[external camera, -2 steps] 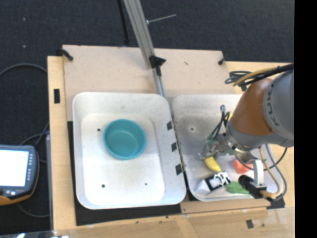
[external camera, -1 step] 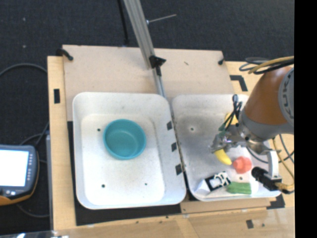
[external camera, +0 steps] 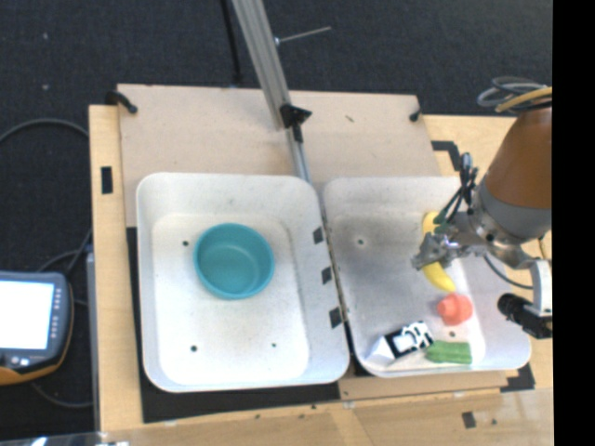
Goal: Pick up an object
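Dark carpet floor [external camera: 418, 35], wooden bench [external camera: 372, 128], aluminium rail [external camera: 260, 40], handheld screen [external camera: 28, 323] left

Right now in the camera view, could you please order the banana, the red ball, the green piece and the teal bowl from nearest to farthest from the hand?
1. Banana, right bin, at the hand.
2. Red ball, just below the banana.
3. Green piece, at the right bin's near edge.
4. Teal bowl, alone in the left bin.

Right bin [external camera: 372, 212] left half open; items crowd near-right corner
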{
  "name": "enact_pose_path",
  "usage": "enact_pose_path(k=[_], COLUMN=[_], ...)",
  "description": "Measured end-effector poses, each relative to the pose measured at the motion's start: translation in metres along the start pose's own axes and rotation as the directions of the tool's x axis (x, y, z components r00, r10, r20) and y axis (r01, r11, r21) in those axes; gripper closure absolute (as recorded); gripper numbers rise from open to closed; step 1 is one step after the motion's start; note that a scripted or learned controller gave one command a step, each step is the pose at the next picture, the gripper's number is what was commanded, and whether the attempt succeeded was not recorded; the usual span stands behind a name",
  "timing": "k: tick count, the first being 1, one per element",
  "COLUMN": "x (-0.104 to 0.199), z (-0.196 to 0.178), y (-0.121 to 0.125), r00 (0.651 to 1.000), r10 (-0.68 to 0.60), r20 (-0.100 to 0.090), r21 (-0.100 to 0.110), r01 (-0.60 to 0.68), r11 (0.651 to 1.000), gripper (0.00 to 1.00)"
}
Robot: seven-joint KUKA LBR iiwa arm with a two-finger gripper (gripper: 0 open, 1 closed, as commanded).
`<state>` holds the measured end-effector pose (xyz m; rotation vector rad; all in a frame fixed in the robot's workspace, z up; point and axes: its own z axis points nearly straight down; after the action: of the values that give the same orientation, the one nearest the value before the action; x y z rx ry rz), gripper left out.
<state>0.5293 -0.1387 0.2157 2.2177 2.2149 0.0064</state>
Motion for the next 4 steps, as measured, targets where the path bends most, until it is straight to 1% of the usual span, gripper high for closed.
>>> enact_pose_path(k=[1,2,3,4], x=[-0.001,0.046,0.089,0.15], z=[-0.009,-0.004,-0.009,-0.008], y=[0.001,0.019,0.036,0.05], r00=[1.0,1.0,1.0,1.0], r10=[-0.005,-0.009,-0.009,-0.01], r20=[-0.002,-0.003,-0.004,-0.004], r21=[0.005,0.006,0.006,0.007], r01=[0.005,0.009,0.009,0.01], r11=[1.0,1.0,1.0,1.0], gripper=[1.0,1.0,1.0,1.0])
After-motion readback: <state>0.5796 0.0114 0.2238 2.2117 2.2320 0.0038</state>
